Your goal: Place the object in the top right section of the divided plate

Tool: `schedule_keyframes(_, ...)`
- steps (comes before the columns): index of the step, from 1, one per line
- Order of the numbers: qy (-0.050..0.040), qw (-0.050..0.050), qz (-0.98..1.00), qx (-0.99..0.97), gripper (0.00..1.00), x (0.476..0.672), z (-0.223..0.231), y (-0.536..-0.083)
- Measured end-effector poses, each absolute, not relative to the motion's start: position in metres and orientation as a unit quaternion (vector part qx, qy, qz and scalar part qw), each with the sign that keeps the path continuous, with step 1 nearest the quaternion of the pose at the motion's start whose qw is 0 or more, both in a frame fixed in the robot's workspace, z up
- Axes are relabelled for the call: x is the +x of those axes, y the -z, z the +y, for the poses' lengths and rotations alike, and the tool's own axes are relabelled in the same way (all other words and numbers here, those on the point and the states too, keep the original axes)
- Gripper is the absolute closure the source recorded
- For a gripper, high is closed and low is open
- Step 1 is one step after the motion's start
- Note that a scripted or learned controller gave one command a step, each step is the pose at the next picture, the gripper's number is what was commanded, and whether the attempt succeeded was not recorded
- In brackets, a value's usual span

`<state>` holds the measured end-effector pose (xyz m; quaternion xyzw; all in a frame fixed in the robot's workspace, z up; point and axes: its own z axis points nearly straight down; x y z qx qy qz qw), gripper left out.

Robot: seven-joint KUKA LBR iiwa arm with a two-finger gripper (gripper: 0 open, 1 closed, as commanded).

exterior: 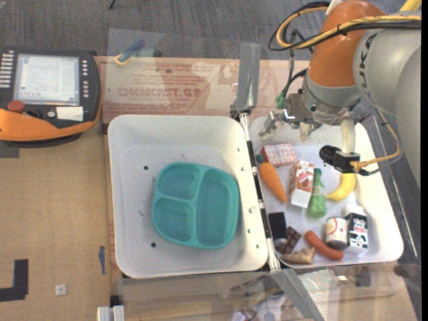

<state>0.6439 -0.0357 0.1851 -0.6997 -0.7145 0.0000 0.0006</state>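
My claw [289, 120] hovers at the right bin's far edge, its opening indeterminate and nothing visibly held, while the teal divided plastic plate [196, 204] lies in the left bin; risk: crowded toy foods may cause a misgrasp.

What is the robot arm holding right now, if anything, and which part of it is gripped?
It cannot be told. The gripper hangs over the far end of the right bin, above the toy food, and no item shows between its fingers.
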Motion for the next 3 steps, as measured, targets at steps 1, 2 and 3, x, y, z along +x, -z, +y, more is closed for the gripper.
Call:
schedule_keyframes(1,0.0014,0.000,-0.714,-0.700,1.00,0.645,-0.035,-0.196)
schedule_keyframes(2,0.0011,-0.001,-0.748,-0.664,1.00,0.648,0.094,-0.334)
schedule_keyframes(3,0.0010,-0.001,-0.796,-0.605,1.00,0.610,0.107,-0.435)
